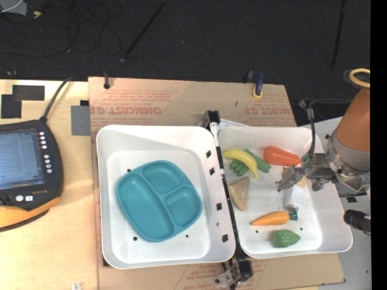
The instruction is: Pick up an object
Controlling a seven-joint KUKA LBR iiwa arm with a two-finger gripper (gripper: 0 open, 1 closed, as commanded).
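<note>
Camera view: gripper (295, 179) hangs low over the right bin (338, 246), near its right side; can't tell its grip state, nothing visibly held. Closest items: red pepper (281, 156) just up-left, carrot (271, 219) below. Banana (242, 158) is further left. Judging it as the approach step; next it needs to centre over one item and descend.

Two white bins (157, 139), one teal tray (158, 200), two carrots (271, 219).
</note>
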